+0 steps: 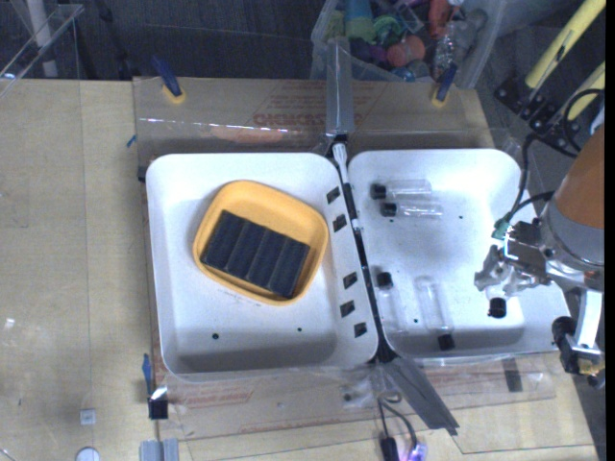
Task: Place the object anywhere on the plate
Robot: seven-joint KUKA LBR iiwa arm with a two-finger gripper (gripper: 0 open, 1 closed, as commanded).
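Dark ribbed object (258, 254) sits on yellow plate (259, 240) in left bin (183, 344); gripper (500, 279) over right bin (480, 176), can't tell its state; clear vials (408, 200) nearby

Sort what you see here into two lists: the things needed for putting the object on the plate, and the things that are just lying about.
Needed for the job:
yellow plate
dark ridged object, already lying on the plate
gripper

Just lying about:
clear vial in the right bin
clear tub of coloured toys behind the bins
left bin
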